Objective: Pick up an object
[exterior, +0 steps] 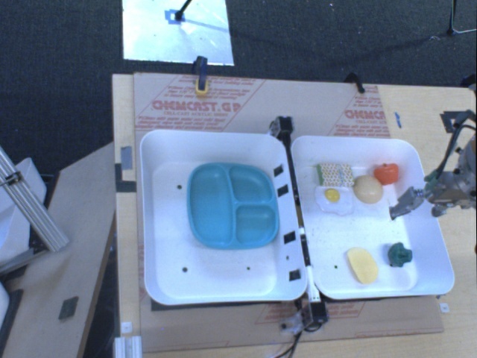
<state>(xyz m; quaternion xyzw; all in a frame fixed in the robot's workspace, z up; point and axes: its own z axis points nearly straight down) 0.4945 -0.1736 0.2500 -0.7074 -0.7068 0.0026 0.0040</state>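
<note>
A dark carpeted floor (59, 66) surrounds the pale wooden worktop (123, 110). On the far floor lies a shiny square metal plate (175, 21) catching light. At the near left stands a lower wooden surface (71, 259) bearing an aluminium rail (30, 207).

Blue divided plate (231, 206), left bin (160, 200)

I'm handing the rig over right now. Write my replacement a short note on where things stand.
Gripper: over the right bin's right side, holding nothing that I can see.
Right bin: orange toy, beige ball, fried egg toy, patterned sponge, yellow piece, green toy.
Left bin: blue divided plate.
Done: nothing picked.
Left: grasp and lift one object.
</note>
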